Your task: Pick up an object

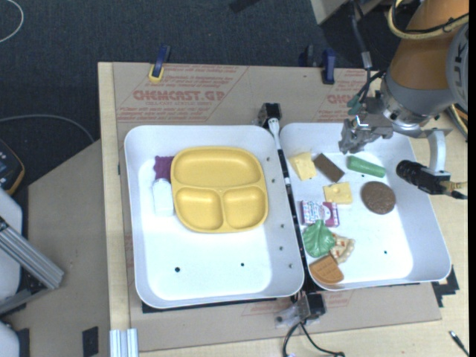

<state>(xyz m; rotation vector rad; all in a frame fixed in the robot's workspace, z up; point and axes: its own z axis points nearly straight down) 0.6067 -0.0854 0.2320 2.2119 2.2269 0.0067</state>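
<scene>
My gripper hangs over the back of the right bin, just left of and above a green oblong piece. Nothing shows between its tips. Close by lie a dark brown bar, a yellow wedge, a yellow square and a round brown disc. Toward the front sit a pink packet, a green leaf, a lattice cracker and an orange bun.
The left bin holds a yellow divided plate, with a purple item and a white item at its left side. A black fitting on the arm overhangs the right bin's right side. Clamps stand at the bench's back edge.
</scene>
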